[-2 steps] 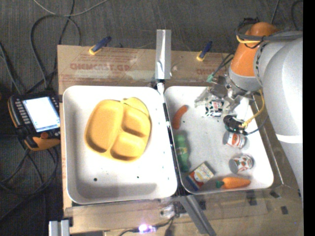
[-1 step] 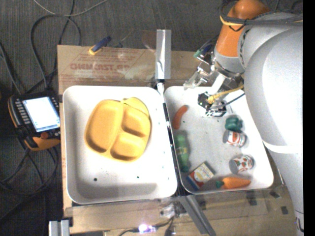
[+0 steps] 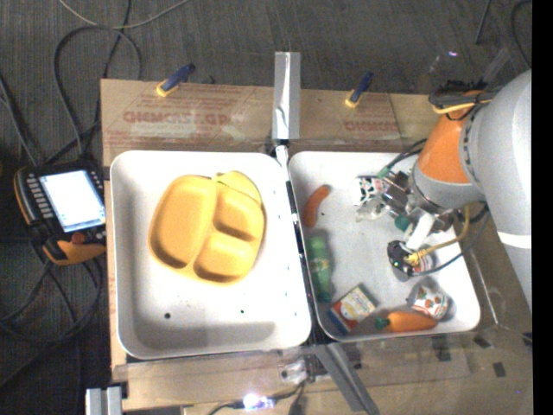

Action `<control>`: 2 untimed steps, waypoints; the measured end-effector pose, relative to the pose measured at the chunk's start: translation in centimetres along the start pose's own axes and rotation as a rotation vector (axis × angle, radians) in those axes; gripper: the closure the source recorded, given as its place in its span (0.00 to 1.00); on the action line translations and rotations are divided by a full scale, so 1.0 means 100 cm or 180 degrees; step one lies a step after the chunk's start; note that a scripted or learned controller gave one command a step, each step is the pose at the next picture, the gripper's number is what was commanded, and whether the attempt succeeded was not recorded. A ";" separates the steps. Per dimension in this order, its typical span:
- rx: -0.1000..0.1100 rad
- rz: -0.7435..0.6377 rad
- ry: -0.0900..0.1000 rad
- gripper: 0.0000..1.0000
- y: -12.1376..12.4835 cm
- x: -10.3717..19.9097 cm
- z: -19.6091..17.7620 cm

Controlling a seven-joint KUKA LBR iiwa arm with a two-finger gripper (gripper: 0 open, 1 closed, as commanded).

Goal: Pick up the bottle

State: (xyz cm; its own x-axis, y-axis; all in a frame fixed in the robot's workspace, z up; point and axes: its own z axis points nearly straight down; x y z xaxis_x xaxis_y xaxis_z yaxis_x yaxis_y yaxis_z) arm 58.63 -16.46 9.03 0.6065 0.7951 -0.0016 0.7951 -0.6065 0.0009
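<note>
The green bottle point(image 3: 320, 266) lies on its side in the right bin point(image 3: 380, 240), lengthwise against the bin's left wall. My gripper point(image 3: 373, 195) hangs over the upper middle of the same bin, up and to the right of the bottle and well apart from it. The grey arm with its orange band point(image 3: 445, 150) reaches in from the right behind it. Cables and the wrist body hide the gripper's tip.
An orange chili-like item point(image 3: 315, 204) lies just above the bottle. A small box point(image 3: 352, 308), a carrot point(image 3: 406, 321) and a small printed packet point(image 3: 429, 301) sit along the bin's front. The left bin point(image 3: 138, 318) holds a yellow divided tray point(image 3: 212, 227).
</note>
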 end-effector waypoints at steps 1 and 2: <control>0.0010 -0.0517 0.0001 0.00 0.012 -0.037 -0.076; -0.0015 -0.0745 0.0027 0.00 0.030 -0.016 0.001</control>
State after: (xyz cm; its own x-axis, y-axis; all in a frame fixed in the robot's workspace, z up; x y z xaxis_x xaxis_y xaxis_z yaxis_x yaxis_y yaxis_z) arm 60.07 -19.52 8.89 0.4055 0.9141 0.0060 0.9140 -0.4056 0.0061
